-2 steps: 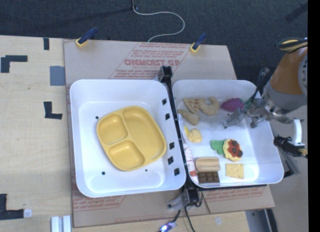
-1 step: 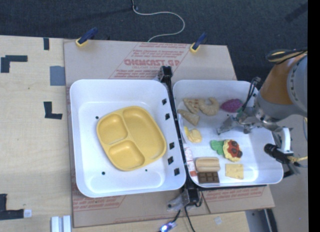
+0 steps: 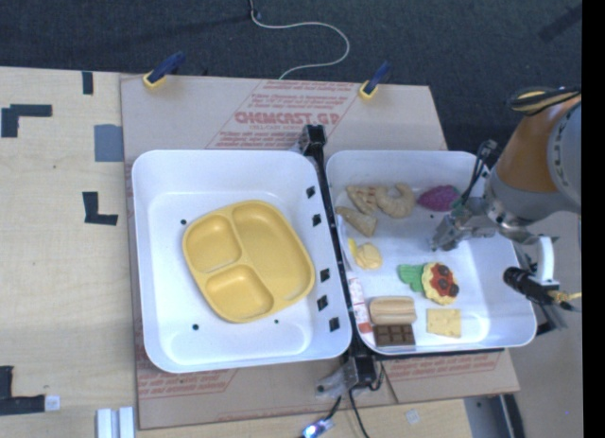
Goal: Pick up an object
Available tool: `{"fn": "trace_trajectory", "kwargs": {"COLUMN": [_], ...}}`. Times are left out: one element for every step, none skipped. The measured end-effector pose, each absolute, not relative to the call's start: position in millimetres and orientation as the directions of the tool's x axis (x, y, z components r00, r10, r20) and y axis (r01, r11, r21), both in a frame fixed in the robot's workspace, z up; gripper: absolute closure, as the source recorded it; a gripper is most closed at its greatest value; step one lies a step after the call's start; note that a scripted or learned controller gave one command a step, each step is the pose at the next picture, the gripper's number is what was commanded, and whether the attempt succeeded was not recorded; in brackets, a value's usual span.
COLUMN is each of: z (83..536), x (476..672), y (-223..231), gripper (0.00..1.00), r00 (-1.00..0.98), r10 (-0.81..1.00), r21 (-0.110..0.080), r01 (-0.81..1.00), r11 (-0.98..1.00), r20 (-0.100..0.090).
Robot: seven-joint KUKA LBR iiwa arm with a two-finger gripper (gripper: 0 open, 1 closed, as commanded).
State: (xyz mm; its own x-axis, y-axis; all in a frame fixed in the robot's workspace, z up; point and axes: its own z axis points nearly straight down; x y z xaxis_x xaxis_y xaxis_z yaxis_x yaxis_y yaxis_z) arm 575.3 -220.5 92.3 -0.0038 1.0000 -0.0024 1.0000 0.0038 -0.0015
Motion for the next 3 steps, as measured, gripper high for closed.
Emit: {"fn": "trace_trajectory", "kwargs": {"z": [135.0, 177.1, 225.9], "x": [581.7, 582.0, 583.5], "y": [-223.8, -217.6, -217.4], "gripper": [1.0, 1.0, 1.0], "r00": [-0.002, -0.003, -0.002], "r10": [1.0, 1.0, 1.0], "r21": [0.0, 0.0, 0.002], "r01": [1.0, 1.0, 1.0], "r11": [0.002, 0.003, 0.002], "r20": [0.0, 0.0, -0.001]}}
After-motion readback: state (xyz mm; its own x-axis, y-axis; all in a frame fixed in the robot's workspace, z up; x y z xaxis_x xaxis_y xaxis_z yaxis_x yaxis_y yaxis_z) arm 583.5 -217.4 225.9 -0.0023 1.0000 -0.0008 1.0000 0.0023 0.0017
